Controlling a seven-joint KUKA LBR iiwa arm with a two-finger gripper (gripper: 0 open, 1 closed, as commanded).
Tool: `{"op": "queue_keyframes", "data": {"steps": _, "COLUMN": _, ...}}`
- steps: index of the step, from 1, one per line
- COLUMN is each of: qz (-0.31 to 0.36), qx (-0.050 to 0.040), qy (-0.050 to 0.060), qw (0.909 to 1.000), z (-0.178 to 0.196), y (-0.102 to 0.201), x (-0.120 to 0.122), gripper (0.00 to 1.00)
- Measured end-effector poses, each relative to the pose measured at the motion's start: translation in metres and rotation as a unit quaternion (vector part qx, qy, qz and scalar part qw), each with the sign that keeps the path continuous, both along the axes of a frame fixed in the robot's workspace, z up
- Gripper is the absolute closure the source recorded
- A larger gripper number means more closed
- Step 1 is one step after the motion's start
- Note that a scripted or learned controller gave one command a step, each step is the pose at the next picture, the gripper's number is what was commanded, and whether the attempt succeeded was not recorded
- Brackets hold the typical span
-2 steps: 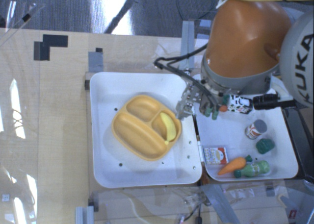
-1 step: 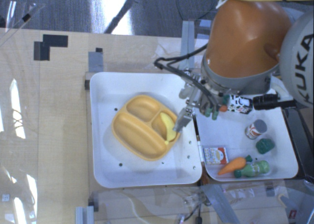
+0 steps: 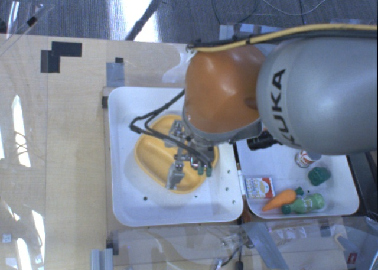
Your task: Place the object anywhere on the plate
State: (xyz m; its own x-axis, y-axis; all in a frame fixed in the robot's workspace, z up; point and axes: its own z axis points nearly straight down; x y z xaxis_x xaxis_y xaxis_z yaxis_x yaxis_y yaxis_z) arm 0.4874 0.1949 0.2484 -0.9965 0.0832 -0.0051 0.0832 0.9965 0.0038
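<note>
A yellow plate (image 3: 151,155) lies in the left white bin (image 3: 121,199), towards its middle. My gripper (image 3: 189,172) hangs right over the plate's right half, pointing down. Its two fingers stand apart, one grey fingertip (image 3: 175,178) over the plate's lower part and the other near the plate's right rim. I see only the yellow plate surface between them, so the gripper is open and holds nothing. The orange wrist band and grey arm cover the bin's upper right part and the plate's far edge.
The right bin (image 3: 352,205) holds a carrot (image 3: 279,199), a green bottle (image 3: 306,204), a small white and red box (image 3: 258,187), a dark green object (image 3: 319,175) and a small can (image 3: 303,158). Black cables loop from the wrist over the left bin.
</note>
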Motion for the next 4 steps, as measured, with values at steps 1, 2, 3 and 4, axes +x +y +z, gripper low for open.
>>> {"op": "queue_keyframes", "data": {"steps": 1, "qz": -0.128, "qx": 0.0020, "qy": -0.002, "qw": 0.9918, "z": 0.045, "y": 0.028, "x": 0.001, "gripper": 0.00}}
{"op": "queue_keyframes", "data": {"steps": 2, "qz": -0.297, "qx": 0.0007, "qy": 0.002, "qw": 0.9547, "z": -0.011, "y": 0.041, "x": 0.000, "gripper": 0.00}}
{"op": "queue_keyframes", "data": {"steps": 3, "qz": -0.236, "qx": 0.0001, "qy": 0.002, "qw": 0.9717, "z": -0.085, "y": 0.039, "x": 0.000, "gripper": 0.00}}
{"op": "queue_keyframes", "data": {"steps": 4, "qz": -0.128, "qx": 0.0002, "qy": 0.000, "qw": 0.9918, "z": -0.076, "y": -0.040, "x": 0.022, "gripper": 0.00}}
